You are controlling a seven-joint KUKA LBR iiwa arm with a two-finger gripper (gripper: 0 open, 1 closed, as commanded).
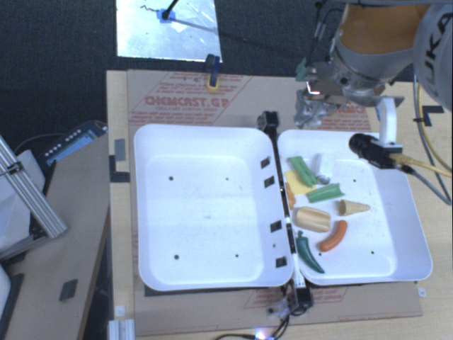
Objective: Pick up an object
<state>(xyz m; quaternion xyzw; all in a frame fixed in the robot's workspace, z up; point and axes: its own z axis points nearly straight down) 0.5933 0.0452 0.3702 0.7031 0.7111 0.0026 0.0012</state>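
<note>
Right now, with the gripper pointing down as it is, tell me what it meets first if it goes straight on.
Probably the far rim of the right bin or the cardboard just behind it, well short of the toy food; depth from one slanted view is uncertain. The gripper hangs above that edge.

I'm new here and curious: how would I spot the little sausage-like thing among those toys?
Look in the right-hand shallow white bin. Among the toy foods near its left side, the orange-red plastic sausage lies lowest right, just below the tan bread roll; it's the only reddish piece.
</note>
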